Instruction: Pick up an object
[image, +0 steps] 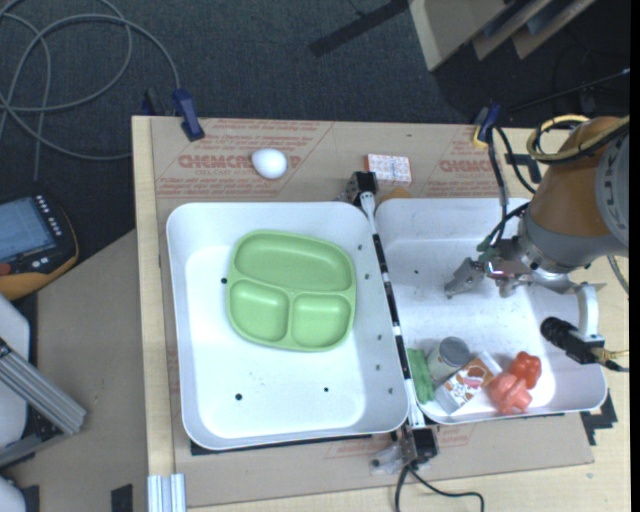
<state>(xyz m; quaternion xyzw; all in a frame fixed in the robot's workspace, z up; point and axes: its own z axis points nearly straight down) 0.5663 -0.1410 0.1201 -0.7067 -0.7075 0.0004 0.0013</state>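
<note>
My gripper (484, 279) hangs over the middle of the right bin (430, 232), with its two grey fingers spread open and nothing between them. Below it, along the bin's near edge, lie a small grey can (452, 352), a white and red carton (465, 385) and a red pepper-like toy (514, 380). A green strip (418, 376) lies against the bin's left wall. All of these sit apart from the gripper, toward the front.
The left bin (200, 330) holds a green divided plate (291, 290). Behind the bins on the cardboard lie a white egg-shaped ball (268, 162) and a small patterned box (388, 168). Blue clamps (187, 113) hold the board's back edge.
</note>
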